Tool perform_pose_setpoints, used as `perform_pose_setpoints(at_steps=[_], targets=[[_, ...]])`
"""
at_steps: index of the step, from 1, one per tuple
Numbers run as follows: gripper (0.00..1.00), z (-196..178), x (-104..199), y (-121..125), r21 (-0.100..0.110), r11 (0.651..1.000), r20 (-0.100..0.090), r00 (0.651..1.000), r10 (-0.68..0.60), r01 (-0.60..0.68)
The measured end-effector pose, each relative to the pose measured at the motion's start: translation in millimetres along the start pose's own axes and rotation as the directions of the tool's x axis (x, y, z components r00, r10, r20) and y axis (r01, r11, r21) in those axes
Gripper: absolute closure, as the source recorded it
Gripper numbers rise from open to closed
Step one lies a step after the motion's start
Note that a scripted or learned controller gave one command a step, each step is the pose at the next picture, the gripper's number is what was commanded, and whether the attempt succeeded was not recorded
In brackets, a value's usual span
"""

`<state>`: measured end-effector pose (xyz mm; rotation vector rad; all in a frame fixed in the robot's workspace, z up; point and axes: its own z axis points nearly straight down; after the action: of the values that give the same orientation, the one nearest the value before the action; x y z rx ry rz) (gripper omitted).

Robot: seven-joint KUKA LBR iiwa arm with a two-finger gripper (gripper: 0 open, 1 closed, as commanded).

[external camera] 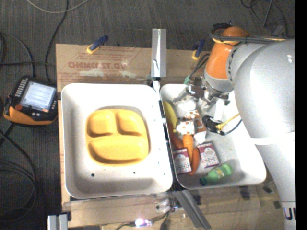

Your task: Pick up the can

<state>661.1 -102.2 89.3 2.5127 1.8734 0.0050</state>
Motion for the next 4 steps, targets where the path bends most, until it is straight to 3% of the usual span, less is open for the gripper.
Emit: perform_pose_setpoints(at_steps=[1,2,3,4], targets=[[0.00,-0.3,-80.4,-24.0,-0.001,0.999,0.002,0.999,0.035,-0.035],[1.00,-10.1,-79.7,-23.5,-0.001,0.999,0.003,0.999,0.033,-0.033],[0.00,-10.0,-79.7,-23.5,-0.001,0.999,0.003,0.999,0.033,-0.033],[1.00,-18.2,-78.8,-24.1,0.002,1.000,0.003,1.000,0.031,-0.031]])
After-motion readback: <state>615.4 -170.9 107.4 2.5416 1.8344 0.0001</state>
